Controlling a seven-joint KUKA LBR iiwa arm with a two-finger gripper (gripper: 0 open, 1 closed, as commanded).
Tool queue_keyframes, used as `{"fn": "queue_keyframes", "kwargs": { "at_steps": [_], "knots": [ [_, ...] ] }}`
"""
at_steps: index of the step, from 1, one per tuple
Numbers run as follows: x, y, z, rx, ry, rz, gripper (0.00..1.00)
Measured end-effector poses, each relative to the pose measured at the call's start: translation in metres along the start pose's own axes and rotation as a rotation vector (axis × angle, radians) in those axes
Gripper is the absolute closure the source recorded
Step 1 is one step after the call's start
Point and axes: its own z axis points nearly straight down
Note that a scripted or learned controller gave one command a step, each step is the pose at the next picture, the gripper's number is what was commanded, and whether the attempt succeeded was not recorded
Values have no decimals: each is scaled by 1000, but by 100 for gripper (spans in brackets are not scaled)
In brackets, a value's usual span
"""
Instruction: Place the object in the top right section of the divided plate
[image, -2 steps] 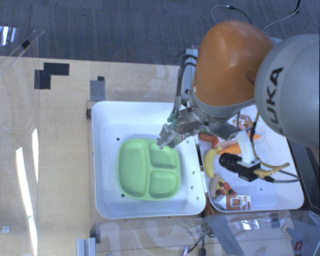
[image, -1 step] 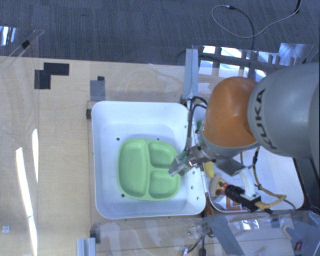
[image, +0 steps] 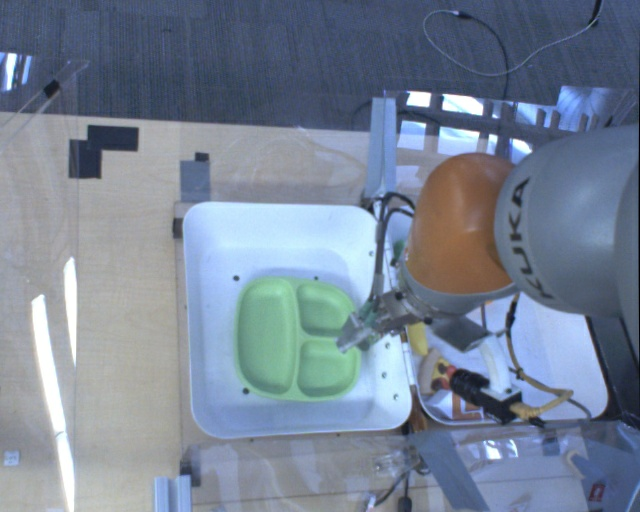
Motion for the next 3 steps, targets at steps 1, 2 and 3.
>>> {"fn": "queue_keyframes", "kwargs": {
  "at_steps": [1,2,3],
  "knots": [
    [0,2,-11,-5,0,0,100],
    [0,2,-11,-5,0,0,0],
    [0,4,-22,-10,0,0,100]
  ]
}}
